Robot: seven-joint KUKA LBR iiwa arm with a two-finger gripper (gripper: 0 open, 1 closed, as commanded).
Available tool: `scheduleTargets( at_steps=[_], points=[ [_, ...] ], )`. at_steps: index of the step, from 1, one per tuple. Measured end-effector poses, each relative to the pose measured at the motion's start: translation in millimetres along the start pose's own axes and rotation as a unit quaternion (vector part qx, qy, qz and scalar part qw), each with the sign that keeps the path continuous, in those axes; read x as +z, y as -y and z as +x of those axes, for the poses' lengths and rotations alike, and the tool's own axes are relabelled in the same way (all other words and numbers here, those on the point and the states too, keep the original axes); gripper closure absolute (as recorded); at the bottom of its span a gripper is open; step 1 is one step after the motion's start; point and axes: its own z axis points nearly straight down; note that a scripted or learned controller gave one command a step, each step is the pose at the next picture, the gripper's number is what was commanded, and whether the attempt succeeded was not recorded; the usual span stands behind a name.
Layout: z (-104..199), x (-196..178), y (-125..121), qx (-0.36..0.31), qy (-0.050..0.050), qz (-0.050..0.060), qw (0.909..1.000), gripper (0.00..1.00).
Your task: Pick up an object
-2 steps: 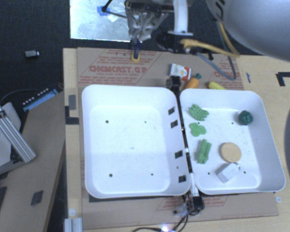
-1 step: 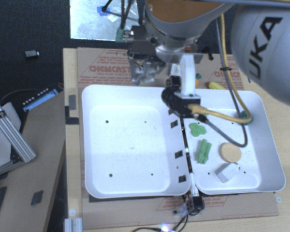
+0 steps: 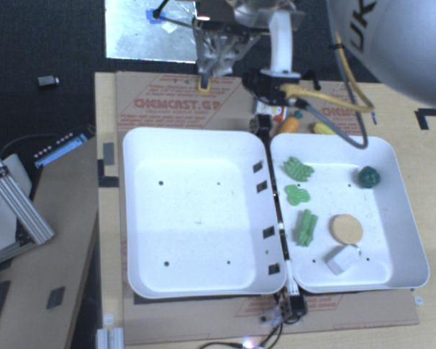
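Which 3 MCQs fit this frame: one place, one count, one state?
1. The tan disc lies in:
A. the left bin
B. the right bin
C. the bench behind the bins

2. Light green pieces in the right bin:
A. one
B. three
C. five

3. The tool is:
A. over the bench behind the left bin
B. touching the white block
C. down among the green pieces

Key: B, the disc sits beside the white block; B, three stacked near the divider; A, it hangs above the left bin's far edge.

The arm (image 3: 392, 27) runs off the top edge, its cables hiding part of an orange object (image 3: 289, 124).
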Motion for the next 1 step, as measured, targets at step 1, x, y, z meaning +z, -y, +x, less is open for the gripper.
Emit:
scheduleTargets(
  at_steps=[1],
  points=[
    [-0.8,-26.7,-76.6,0.001,0.000,-0.001,1.0000,1.00]
  ],
)
